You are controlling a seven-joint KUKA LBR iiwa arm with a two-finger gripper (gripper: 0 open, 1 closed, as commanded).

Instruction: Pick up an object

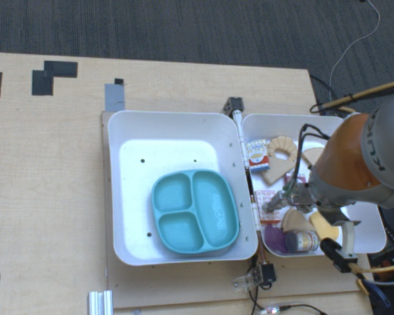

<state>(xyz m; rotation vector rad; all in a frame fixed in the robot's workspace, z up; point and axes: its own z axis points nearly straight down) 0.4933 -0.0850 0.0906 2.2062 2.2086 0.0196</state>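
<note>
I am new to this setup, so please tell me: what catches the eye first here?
First comes the blue divided plate, lying in the left bin. Next is the big grey and orange arm, reaching from the right over the right bin, which holds a jumble of small things.

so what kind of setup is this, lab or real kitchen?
Likely a robotics lab bench. Two white bins sit on a wooden bench over grey carpet, with loose cables and the arm over the cluttered right bin.
</note>
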